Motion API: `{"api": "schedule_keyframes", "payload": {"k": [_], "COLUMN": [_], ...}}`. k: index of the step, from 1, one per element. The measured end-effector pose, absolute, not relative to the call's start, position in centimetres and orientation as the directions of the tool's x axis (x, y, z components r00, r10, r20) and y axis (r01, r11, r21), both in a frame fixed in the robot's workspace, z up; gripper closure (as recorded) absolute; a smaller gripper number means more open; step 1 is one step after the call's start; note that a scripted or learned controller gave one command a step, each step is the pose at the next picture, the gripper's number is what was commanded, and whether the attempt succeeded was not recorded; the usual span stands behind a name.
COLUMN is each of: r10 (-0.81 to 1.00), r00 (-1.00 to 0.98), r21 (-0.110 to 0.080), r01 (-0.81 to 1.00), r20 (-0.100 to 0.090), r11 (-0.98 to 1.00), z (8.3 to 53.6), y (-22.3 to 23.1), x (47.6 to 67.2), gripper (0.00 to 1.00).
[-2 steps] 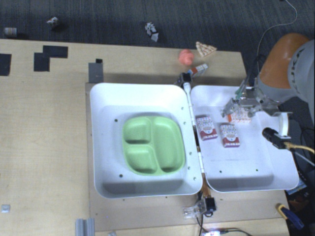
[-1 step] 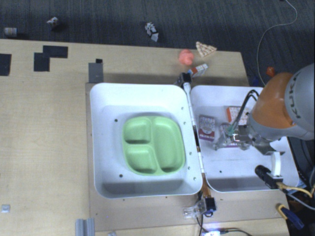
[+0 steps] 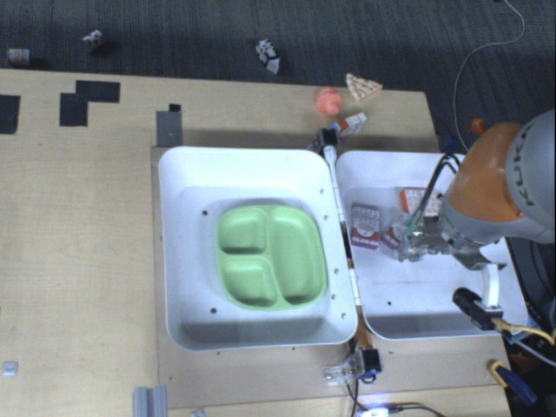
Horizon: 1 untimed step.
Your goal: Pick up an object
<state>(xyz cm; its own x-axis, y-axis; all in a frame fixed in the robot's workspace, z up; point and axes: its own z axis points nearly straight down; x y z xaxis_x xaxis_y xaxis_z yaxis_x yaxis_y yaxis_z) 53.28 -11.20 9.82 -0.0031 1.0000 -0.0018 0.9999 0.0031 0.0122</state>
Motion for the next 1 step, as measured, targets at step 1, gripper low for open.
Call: {"api": "schedule_keyframes", "payload": {"k": [1], "r10": [1.000], "r00": [-0.001], "r21": [0.004], "r01": [1.000], "r20": [-0.002], "r11": [0.001], "z": [12.75], "y": [-18.90], "x": [53.95], "gripper": [1.00]}}
